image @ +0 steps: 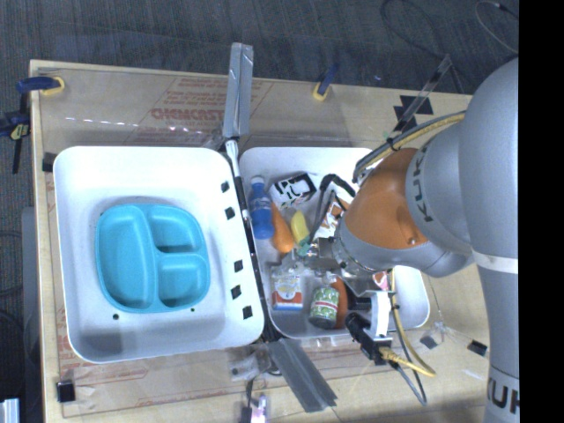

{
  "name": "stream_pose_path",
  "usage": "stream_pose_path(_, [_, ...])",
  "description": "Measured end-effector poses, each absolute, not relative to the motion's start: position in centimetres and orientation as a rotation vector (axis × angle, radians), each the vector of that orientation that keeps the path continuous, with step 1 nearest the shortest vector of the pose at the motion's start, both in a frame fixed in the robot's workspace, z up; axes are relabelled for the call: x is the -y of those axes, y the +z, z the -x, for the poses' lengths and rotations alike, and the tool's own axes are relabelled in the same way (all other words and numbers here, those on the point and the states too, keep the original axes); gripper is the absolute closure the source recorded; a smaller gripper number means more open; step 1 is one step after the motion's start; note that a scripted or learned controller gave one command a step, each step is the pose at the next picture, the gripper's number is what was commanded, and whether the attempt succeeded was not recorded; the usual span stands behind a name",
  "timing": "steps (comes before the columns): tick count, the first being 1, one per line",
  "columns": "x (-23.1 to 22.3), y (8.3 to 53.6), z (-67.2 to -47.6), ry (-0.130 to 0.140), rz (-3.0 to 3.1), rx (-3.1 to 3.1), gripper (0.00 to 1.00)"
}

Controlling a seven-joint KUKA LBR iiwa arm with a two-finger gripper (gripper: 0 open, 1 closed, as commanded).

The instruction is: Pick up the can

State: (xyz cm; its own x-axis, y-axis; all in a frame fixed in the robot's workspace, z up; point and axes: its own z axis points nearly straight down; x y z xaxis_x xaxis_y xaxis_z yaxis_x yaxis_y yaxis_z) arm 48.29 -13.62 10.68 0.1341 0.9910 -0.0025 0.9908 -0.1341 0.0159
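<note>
The can point(325, 306) has a green label and a reddish top, and it stands near the front wall of the right bin point(414, 302). My gripper point(342, 280) reaches down into this bin just above and to the right of the can. The orange wrist band point(383, 214) and the grey arm hide most of it. I cannot tell whether it touches the can.
Several other items crowd the right bin: a blue bottle point(261, 210), an orange piece point(281, 233), a yellow piece point(300, 227), a small white carton point(287, 291) beside the can, and a black-and-white package point(295, 186). The left bin point(79, 324) holds a blue divided tray point(154, 256).
</note>
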Motion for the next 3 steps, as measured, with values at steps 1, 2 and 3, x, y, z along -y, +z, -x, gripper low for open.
stream_pose_path(1, [17.7, 22.9, -47.7, -0.002, -2.539, -1.855, 0.00])
stream_pose_path(2, [19.6, 16.5, -54.7, -0.008, -2.615, -1.752, 0.00])
stream_pose_path(3, [19.8, 9.1, -59.7, -0.002, -2.642, -1.704, 0.00])
